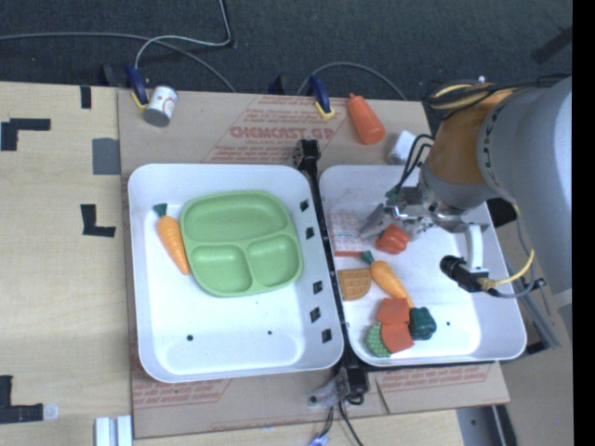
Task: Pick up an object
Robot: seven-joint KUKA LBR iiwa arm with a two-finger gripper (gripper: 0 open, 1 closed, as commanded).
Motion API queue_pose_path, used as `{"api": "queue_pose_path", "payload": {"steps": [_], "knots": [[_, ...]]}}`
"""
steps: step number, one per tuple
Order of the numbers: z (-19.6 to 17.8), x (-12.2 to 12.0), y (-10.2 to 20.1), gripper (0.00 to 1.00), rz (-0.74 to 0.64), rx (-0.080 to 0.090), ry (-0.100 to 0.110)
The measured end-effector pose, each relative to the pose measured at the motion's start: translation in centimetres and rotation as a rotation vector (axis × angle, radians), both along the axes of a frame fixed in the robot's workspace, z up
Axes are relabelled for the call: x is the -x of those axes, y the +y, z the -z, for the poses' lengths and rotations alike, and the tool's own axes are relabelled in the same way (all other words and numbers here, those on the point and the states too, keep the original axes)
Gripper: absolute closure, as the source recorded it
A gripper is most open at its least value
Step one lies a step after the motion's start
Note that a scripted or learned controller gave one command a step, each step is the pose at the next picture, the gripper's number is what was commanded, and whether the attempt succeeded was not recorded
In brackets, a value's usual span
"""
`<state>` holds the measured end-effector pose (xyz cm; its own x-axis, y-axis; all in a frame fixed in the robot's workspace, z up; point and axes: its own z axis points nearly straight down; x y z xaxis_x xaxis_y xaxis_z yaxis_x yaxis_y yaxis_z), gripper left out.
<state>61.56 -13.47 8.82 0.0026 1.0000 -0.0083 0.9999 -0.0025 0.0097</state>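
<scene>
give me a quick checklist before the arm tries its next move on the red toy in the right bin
1. Gripper over the right bin: ok.
2. Target close by: ok, the red toy lies just below the gripper.
3. Toy between the fingers: cannot tell, the wrist hides the contact.
4. Room around the target: ok, the orange carrot lies apart, below it.
5. Cable clear of the pile: cannot tell, the black cable end hangs over the bin.
6. Left bin undisturbed: ok, the green plate and a carrot lie flat.
</scene>
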Motion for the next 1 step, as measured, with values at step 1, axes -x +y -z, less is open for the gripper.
{"api": "queue_pose_path", "payload": {"steps": [1], "knots": [[-0.98, -0.07, 0.31, 1.00, -0.004, -0.004, 0.001]]}}
